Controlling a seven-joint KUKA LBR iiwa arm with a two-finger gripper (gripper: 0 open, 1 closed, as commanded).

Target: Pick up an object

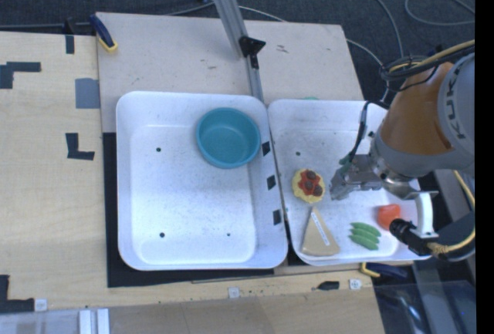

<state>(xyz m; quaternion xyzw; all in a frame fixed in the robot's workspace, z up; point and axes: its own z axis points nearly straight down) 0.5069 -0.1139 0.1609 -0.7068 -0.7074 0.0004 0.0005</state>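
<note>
Camera view, looking down at a slant on the table (177,47) and its two white bins. I have the arm over the right bin (324,120), tool (345,184) low near the bin's middle, just beside a small round yellow piece with red and dark topping (308,185). I cannot tell how far the tool is spread, and I see nothing held in it.

Step in hand, by my reading: the approach, before any grasp. Candidates all lie toward the right bin's near edge: the round piece, a flat tan wedge (317,236) at the near left corner, a green pod-like piece (364,235) beside it, and an orange-red lump (388,214) close under the arm's wrist. The left bin (154,240) carries a blue bowl (228,137) near its far right corner.

Next move, I judge: settle on the round piece, centre over it, descend, close.

Materials: bins look like speckled matte plastic with rounded rims. The bowl is smooth and glossy. The small pieces look like moulded toy food; the wedge lies thin and flat, likely awkward to pinch, while the round piece looks bumpy.
</note>
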